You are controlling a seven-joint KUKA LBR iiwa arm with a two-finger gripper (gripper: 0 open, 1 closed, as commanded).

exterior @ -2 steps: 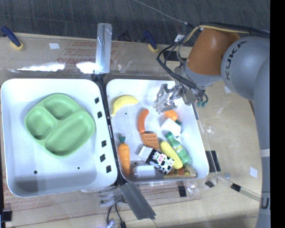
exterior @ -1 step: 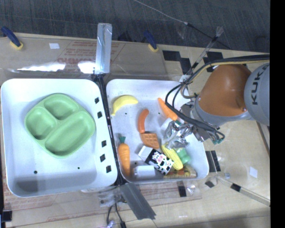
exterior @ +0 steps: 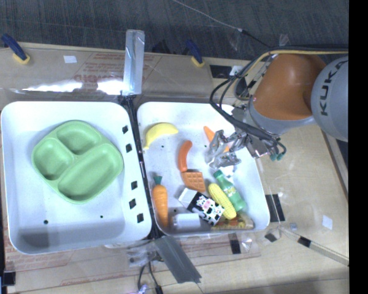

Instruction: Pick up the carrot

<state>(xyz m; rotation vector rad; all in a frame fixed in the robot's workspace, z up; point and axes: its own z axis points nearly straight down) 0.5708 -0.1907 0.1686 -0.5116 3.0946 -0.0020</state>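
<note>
You can't tell how the gripper [exterior: 224, 149] fingers stand; they blur into bright metal. A small orange piece [exterior: 208, 132] sits partly behind them. The arm [exterior: 294, 90] is cut off at the right edge.

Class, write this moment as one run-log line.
gripper: over right white bin, by green bottle | orange carrot with green top: lying near divider, not held
</note>
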